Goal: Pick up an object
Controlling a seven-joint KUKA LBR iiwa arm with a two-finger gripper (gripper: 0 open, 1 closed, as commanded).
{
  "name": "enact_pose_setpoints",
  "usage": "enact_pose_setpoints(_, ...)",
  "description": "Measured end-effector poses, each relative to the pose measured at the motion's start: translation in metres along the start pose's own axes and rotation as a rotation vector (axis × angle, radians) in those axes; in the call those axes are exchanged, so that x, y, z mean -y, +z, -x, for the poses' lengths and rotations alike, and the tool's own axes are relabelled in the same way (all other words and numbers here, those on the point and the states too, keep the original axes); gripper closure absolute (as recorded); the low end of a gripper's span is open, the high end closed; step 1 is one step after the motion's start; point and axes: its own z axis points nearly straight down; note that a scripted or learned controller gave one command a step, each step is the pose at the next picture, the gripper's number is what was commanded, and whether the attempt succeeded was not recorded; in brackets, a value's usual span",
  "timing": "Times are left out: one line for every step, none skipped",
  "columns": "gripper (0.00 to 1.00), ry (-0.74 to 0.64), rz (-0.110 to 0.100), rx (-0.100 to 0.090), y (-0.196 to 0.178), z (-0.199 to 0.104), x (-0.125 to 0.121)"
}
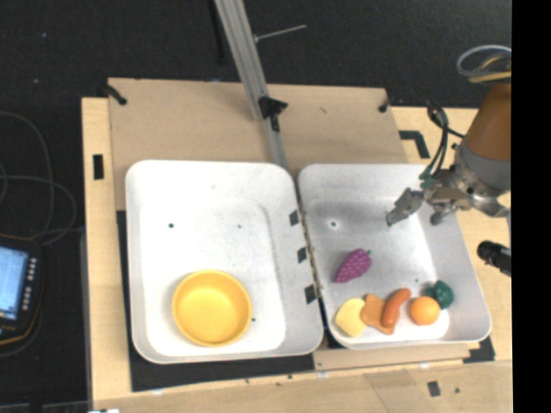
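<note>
My gripper (420, 208) hangs over the upper right part of the right bin (362, 183), its two fingers spread apart and open with nothing between them. Below it in the same bin lies a purple bunch of grapes (353, 265). Along the bin's front edge sit a pale yellow piece (349, 317), an orange carrot-like piece (372, 311), a reddish sausage (395, 306), an orange (424, 310) and a dark green item (442, 293). All these toys lie well below and apart from the fingers.
The left bin (211, 196) holds a yellow bowl (212, 307) near its front. A grey metal pole (250, 67) slants up from between the bins at the back. Both bins rest on a tan board (189, 119).
</note>
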Motion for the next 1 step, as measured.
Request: enact_pose_setpoints(0.0, 0.0, 0.0, 0.0, 0.0, 0.0, 0.0)
